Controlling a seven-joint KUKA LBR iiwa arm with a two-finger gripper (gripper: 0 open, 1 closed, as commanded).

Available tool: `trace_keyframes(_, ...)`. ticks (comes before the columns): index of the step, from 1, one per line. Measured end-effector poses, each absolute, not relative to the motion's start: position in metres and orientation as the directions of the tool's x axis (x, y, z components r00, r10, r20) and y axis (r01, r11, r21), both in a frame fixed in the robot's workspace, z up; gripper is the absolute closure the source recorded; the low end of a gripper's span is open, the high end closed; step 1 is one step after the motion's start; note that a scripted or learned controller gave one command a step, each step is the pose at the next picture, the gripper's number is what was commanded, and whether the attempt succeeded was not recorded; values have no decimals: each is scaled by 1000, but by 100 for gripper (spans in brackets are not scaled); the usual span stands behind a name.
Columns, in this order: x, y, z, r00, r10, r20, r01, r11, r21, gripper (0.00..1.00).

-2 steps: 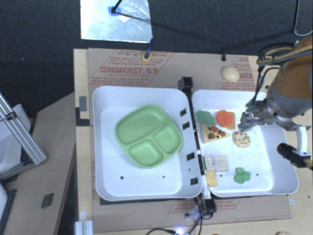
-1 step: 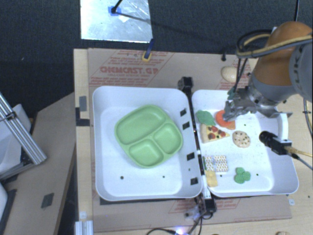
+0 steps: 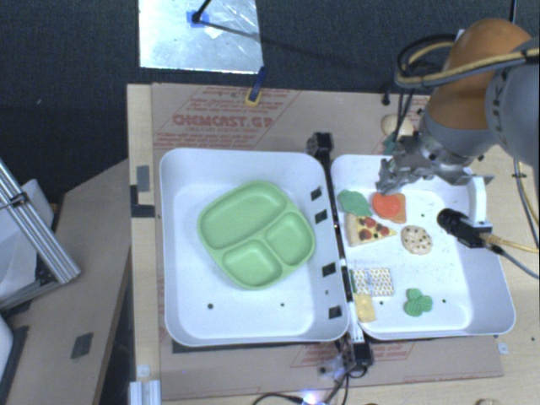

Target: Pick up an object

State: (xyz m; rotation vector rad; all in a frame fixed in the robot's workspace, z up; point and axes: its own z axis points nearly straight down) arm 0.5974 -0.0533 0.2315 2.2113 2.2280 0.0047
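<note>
The right bin (image 3: 485, 306) holds several toy foods: a green leaf (image 3: 354, 202), a red piece (image 3: 390, 207), a pizza slice (image 3: 368, 230), a round cookie (image 3: 416, 240), a checkered cracker (image 3: 373, 281), a yellow piece (image 3: 364, 309) and a green broccoli (image 3: 417, 303). My gripper (image 3: 390, 181) hangs at the back of this bin, just above the red piece and right of the leaf. The grey and orange arm covers its fingers from this angle.
The left bin (image 3: 181, 226) bears a green divided plate (image 3: 256, 234). A black divider with clips (image 3: 331, 226) runs between the bins. A black cylinder (image 3: 460, 227) of the arm juts over the right bin. A shiny foil sheet (image 3: 199, 24) lies behind the bench.
</note>
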Motion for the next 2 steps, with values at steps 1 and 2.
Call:
trace_keyframes(1,587,-56,214,-1,1000,-1,1000,1,0,100)
trace_keyframes(2,588,-50,233,-5,1000,0,1000,5,3,100)
